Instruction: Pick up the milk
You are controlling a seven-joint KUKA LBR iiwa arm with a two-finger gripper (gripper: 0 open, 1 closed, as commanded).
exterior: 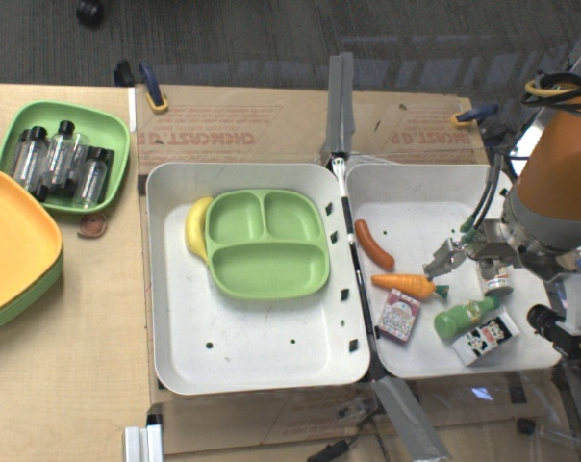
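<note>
Camera view: gripper (451, 258) hovered low over right bin (406, 186), fingers (437, 265) apparently spread, pinching nothing. Milk carton (485, 338) lay tipped by the bin's near wall, well below-right of the fingers, touching green bottle (462, 318). Carrot (403, 284) sat just left. Judged not yet aligned for a grasp.

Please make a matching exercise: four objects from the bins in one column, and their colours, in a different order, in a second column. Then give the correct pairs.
Objects:
1. divided plate
2. carrot
3. sausage
4. milk carton

Colours:
A. orange
B. white with black patches
C. green
D. reddish brown

Pairs: 1-C, 2-A, 3-D, 4-B
</note>
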